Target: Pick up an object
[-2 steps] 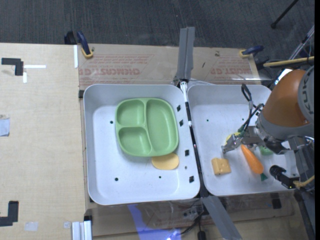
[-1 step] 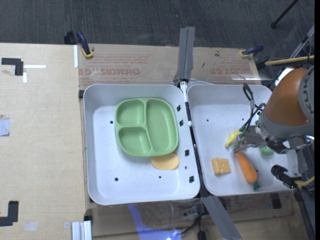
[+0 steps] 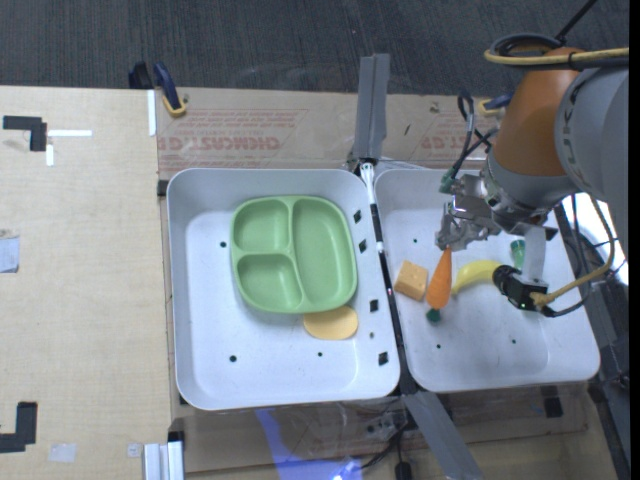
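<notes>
In the left bin [image 3: 200,368], nearest the camera, a flat yellow disc [image 3: 331,324] lies partly tucked under the near edge of a green divided plate [image 3: 294,254]. In the right bin [image 3: 500,363], a toy carrot [image 3: 439,281] stands almost upright in the view, its green tip near and its orange body running away toward the gripper [image 3: 458,230]. A tan cheese-like block [image 3: 411,280] sits just to the carrot's left, and a yellow banana [image 3: 477,274] just to its right. The gripper hangs directly over the carrot's far end, so the carrot looks the likeliest target; its long axis runs near to far, from the tip up to the tool. Whether the gripper is clenched on it cannot be told from here.
</notes>
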You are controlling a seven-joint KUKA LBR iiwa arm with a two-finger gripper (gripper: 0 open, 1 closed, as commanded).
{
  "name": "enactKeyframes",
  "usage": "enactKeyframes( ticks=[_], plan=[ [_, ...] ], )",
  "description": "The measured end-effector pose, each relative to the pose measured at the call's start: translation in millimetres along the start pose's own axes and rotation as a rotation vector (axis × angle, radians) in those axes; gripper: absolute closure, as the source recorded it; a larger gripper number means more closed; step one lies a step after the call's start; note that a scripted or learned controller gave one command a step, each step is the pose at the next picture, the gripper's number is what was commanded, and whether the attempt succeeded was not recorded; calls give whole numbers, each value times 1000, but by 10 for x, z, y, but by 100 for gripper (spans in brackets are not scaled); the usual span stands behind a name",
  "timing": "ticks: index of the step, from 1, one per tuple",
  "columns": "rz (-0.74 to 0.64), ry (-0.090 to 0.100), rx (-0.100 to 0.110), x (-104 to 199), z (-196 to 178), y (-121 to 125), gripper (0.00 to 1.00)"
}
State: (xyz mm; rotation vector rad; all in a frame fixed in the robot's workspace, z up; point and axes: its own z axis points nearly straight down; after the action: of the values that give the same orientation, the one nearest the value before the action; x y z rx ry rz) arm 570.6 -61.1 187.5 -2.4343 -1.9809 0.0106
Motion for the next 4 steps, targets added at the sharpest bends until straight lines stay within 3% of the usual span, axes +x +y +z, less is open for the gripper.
enactKeyframes(
  ticks=[1,2,3,4],
  plan=[
    [384,-2,2,-13,-272,-552,100],
    [609,-3,2,227,-40,-253,100],
    [1037,-3,1,759,4,-226,100],
    [1147,-3,1,23,-660,-785,100]
  ],
)
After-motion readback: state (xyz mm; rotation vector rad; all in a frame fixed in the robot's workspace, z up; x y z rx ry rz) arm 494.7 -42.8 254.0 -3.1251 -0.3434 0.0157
